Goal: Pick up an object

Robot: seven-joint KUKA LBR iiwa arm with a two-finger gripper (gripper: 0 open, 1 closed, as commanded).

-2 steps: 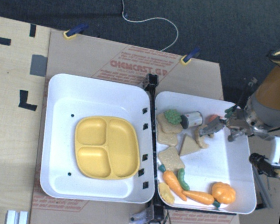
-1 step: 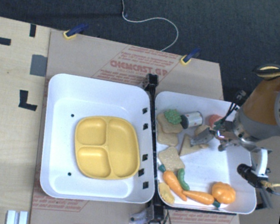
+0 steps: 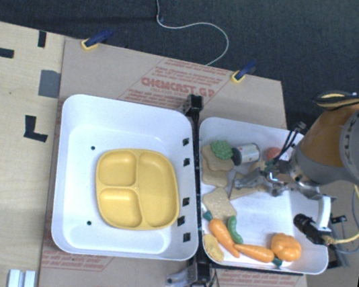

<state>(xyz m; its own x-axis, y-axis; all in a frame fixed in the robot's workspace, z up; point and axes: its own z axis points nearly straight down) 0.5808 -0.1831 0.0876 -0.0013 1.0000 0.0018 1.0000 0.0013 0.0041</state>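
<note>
My gripper (image 3: pixel 247 181) hangs low inside the right bin (image 3: pixel 302 265), over its middle left. It sits just above a tan bread slice (image 3: pixel 212 170) and beside a second slice (image 3: pixel 218 204). A green broccoli piece (image 3: pixel 220 149) and a small white and black cylinder (image 3: pixel 247 153) lie just behind it. Toward the front lie two carrots (image 3: pixel 222 233) (image 3: pixel 254 252), a green pepper (image 3: pixel 234 229), a small yellow piece (image 3: pixel 214 249) and an orange fruit (image 3: pixel 285 247). A red item (image 3: pixel 272 153) peeks out behind the wrist.
The left bin (image 3: pixel 80 123) holds a yellow divided plate (image 3: pixel 136 188). The arm (image 3: pixel 332 148) leans in over the right bin's right wall. Clips line the divider (image 3: pixel 191 175) between the bins. Cardboard lies under both bins.
</note>
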